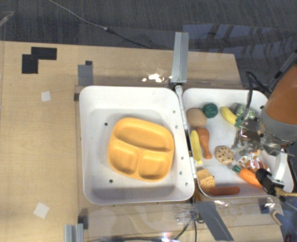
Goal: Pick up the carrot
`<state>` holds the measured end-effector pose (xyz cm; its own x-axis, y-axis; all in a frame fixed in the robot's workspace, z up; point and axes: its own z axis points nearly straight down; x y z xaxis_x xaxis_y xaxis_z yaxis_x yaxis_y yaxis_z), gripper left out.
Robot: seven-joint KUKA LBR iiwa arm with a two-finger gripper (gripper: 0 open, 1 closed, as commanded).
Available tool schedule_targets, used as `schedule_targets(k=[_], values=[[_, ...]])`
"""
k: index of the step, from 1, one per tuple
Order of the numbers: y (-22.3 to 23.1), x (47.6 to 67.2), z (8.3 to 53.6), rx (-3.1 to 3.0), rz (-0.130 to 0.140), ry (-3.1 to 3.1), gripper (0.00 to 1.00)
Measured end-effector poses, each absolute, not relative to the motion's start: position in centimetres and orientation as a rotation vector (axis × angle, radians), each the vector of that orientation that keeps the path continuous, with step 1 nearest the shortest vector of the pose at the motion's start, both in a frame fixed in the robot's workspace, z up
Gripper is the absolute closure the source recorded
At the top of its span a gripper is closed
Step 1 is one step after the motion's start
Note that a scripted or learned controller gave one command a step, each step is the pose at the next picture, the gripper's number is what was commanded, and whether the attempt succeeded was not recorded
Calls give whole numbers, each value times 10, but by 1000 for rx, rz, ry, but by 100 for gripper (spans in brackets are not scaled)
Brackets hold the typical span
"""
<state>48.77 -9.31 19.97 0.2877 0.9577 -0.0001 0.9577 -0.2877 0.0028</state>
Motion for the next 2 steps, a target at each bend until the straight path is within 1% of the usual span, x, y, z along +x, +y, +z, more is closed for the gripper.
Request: schedule_targets(k=[1,2], values=[[-181,487,170,2399,-1,2024,100],[-187,528,311,2126,9,2297,100]])
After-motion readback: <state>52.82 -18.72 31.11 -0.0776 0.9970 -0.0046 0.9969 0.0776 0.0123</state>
